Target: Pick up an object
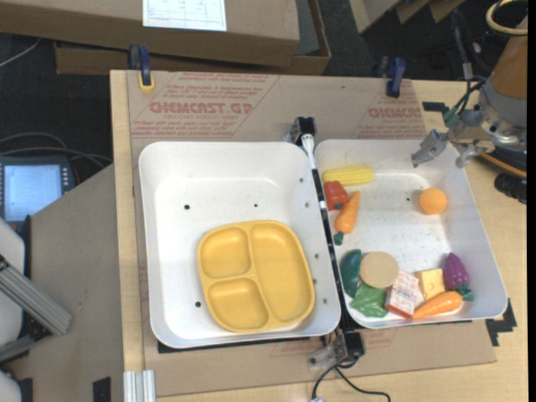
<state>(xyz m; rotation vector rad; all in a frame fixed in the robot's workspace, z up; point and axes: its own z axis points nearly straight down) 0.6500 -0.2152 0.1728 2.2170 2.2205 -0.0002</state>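
Observation:
The right bin (469, 216) holds toy food. A corn cob (349, 175), a red pepper (335, 193) and a small carrot (348, 212) lie along its left wall. An orange ball (432, 201) sits alone further right. At the near end are a tan round disc (378, 269), green leaves (367, 301), a red-and-white box (404, 292), a cheese wedge (432, 282), purple grapes (454, 270) and a second carrot (435, 306). My gripper (445, 151) hangs over the bin's far right corner, above and just behind the orange ball, open, with nothing between its fingers.
A yellow three-compartment plate (255, 275) lies in the left bin (167, 224). Both bins rest on a cardboard sheet (209, 107) held by blue clamps (394, 75). The arm's wrist (507, 111) enters from the right.

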